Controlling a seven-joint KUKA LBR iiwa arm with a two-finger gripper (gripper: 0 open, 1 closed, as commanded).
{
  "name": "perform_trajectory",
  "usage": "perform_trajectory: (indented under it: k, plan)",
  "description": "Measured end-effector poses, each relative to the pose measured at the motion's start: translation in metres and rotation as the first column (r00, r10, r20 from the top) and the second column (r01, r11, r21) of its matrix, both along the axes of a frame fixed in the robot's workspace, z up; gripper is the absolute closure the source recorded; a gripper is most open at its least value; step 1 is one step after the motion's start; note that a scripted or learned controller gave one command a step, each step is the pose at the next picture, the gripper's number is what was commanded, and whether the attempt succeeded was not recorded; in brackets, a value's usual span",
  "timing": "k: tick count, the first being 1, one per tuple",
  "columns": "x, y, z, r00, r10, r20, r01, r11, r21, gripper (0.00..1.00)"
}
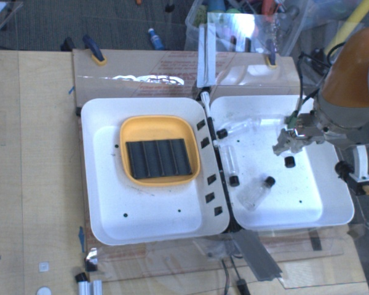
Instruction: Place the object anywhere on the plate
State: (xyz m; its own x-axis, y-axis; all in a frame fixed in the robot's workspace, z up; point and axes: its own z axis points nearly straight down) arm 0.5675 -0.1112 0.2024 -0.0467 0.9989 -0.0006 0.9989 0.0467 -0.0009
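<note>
Holding a dark ridged block (158, 158), the yellow plate (130, 129) sits in the left bin (104, 214).

Matt yellow plastic plate (130, 129)

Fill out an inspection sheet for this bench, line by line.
Surface: two white bins, left bin and right bin, side by side.
Job's things: yellow plate in the left bin, carrying a dark ribbed block; clear bottles lie in the right bin.
Clutter: small black caps in the right bin.
Grippers: gripper above the right bin.
Cables: black cable by the arm.
Surroundings: clear tub of toys behind.
</note>
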Motion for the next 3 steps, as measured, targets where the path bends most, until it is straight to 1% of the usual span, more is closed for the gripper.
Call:
perform_trajectory:
  k: [1, 2, 3]
  plan:
    - [0.024, 0.02, 0.004, 0.97, 0.243, 0.005, -0.243, 0.97, -0.001, 1.0]
    - [0.054, 0.036, 0.014, 0.933, 0.36, 0.005, -0.36, 0.933, -0.002, 1.0]
    - [0.082, 0.061, 0.009, 0.81, 0.587, 0.006, -0.587, 0.81, -0.003, 1.0]
